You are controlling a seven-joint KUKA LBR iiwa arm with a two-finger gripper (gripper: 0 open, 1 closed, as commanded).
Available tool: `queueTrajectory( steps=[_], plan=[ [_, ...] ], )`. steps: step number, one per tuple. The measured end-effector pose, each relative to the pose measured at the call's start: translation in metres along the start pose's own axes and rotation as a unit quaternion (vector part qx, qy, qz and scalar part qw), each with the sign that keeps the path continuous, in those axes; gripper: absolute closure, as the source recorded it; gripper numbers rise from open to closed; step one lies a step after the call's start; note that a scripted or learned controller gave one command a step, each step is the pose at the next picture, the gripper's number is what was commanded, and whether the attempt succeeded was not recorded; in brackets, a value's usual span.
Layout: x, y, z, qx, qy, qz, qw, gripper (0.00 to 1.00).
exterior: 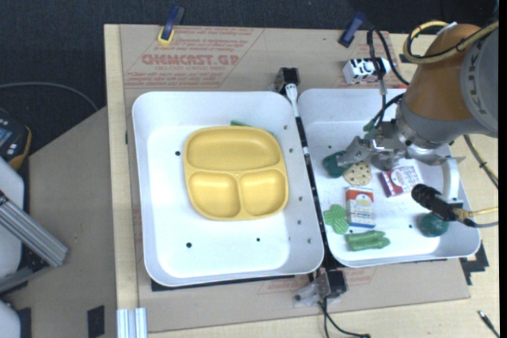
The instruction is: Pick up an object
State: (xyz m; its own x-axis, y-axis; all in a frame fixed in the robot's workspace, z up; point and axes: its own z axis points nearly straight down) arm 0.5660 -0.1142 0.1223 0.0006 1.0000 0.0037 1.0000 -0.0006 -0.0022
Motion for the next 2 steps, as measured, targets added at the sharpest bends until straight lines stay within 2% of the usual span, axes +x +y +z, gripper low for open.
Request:
queueTrajectory(
  steps=[1, 2],
  plan=[
    [0.001, -0.001, 0.04, 0.002, -0.001, 0.0, 1.0, 0.0],
    [0.0, 0.002, 0.026, -0.003, -0.002, 0.0, 1.0, 1.0]
  ],
)
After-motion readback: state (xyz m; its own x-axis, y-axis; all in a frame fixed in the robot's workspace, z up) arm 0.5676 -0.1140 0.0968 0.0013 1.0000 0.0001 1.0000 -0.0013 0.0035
